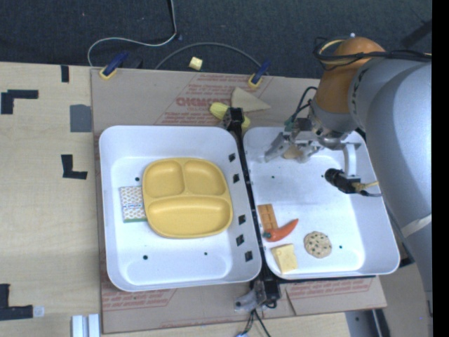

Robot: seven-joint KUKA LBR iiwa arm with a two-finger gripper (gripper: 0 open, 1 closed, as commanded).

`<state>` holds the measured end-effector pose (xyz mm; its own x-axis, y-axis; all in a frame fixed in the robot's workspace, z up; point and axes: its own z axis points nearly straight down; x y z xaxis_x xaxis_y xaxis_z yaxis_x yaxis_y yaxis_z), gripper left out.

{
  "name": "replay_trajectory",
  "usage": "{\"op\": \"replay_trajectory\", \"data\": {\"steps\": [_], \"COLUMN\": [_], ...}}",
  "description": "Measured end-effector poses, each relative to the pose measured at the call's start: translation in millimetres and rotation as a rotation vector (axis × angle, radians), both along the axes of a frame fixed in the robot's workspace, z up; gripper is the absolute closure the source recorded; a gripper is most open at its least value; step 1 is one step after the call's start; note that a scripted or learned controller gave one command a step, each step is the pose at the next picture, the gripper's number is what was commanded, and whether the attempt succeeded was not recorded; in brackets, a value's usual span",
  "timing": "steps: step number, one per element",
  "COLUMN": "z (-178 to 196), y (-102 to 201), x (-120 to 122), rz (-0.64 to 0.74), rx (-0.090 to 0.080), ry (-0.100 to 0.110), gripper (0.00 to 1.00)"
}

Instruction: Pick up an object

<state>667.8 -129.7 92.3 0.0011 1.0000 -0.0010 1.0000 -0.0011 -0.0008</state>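
Nearest the lens, the grey arm (400,132) reaches over the right bin (365,220). Left bin (116,188) holds a yellow divided plate (187,196). Cookie (318,244), cheese (285,258) and carrot (283,230) lie near the right bin's front. Gripper (289,144) hangs at its back left, fingers spread, pinching nothing.

We see a wooden bench (42,209) with a cardboard sheet (203,93) laid on it. Two white bins, left bin (112,188) and right bin (372,248), sit side by side on the cardboard.
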Motion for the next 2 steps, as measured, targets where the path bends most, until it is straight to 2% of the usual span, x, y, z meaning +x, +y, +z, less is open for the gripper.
{"op": "replay_trajectory", "data": {"steps": [1,2], "z": [-7.3,-1.5], "y": [34.1,-3.9], "x": [-0.1,-0.1], "rz": [0.003,-0.001], "rx": [-0.005,-0.001], "ry": [0.003,0.0], "gripper": [0.0,0.0]}}
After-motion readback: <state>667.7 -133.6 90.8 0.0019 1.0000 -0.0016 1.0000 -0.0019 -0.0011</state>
